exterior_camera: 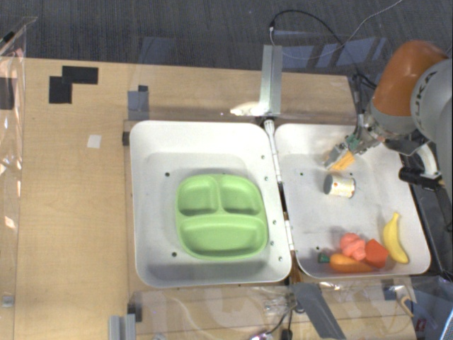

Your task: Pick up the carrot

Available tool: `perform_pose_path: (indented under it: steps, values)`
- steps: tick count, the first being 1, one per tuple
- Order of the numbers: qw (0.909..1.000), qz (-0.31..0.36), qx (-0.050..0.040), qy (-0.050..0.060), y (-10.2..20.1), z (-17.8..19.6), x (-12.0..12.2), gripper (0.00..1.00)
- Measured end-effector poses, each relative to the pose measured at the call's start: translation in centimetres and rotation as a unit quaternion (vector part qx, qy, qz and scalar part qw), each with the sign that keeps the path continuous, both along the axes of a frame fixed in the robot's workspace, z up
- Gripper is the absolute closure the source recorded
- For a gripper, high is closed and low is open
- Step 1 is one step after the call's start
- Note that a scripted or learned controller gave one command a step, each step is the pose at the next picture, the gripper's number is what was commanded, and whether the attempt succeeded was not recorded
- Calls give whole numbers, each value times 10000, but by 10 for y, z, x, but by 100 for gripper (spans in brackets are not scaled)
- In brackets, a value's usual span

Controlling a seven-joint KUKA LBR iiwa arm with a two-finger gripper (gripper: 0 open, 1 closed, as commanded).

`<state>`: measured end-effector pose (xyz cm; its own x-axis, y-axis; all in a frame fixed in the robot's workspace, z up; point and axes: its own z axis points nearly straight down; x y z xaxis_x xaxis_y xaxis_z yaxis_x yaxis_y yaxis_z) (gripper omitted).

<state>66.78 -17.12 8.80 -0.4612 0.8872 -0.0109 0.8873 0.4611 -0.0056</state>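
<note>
The carrot (350, 263), orange with a green end, lies along the front wall of the right bin (304, 154). My gripper (344, 157) is at the far side of that bin, well away from the carrot. It is shut on a small yellow-orange piece (345, 163), which sits between its fingers just above the bin floor.
Beside the carrot lie a pink strawberry (352, 244), a red piece (376, 253) and a yellow banana (393, 238). A small beige cylinder (340, 185) lies mid-bin, just in front of the gripper. The left bin (148, 154) holds a green divided plate (221, 214).
</note>
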Motion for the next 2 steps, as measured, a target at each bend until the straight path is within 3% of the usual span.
perform_pose_path:
  steps: [1, 2]
  values:
    - [9937, 1118, 57, -32, 58, 97, 3, 100]
    - [9965, 829, 52, -31, 5, 221, -3, 100]
